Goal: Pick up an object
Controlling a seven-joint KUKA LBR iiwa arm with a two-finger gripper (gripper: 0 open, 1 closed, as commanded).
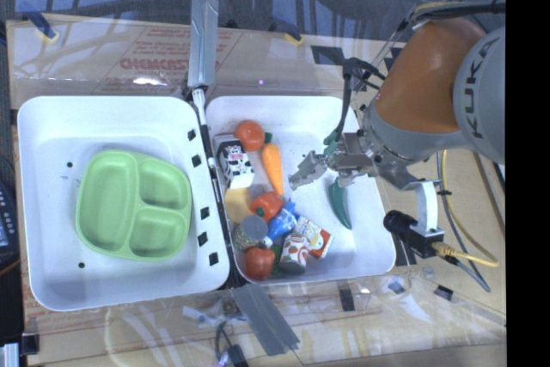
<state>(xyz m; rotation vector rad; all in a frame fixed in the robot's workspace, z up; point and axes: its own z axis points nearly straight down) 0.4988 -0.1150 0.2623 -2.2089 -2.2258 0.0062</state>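
The right bin [361,120] holds a heap of toy items along its left side: an orange carrot [272,168], a red-orange tomato [250,134], a small white and black toy [234,162], a red piece [267,204], a blue piece [283,224], a printed carton [303,244] and a red ball [259,262]. A dark green pepper [339,202] lies apart in the right half of the bin. My gripper [320,169] hangs over the bin between the carrot and the green pepper, fingers spread open with nothing between them.
The left bin [43,142] holds a green sectioned plate [133,204]. A grey divider bar [203,43] stands between the bins at the back. The arm's orange band [425,77] looms over the right bin's far right corner.
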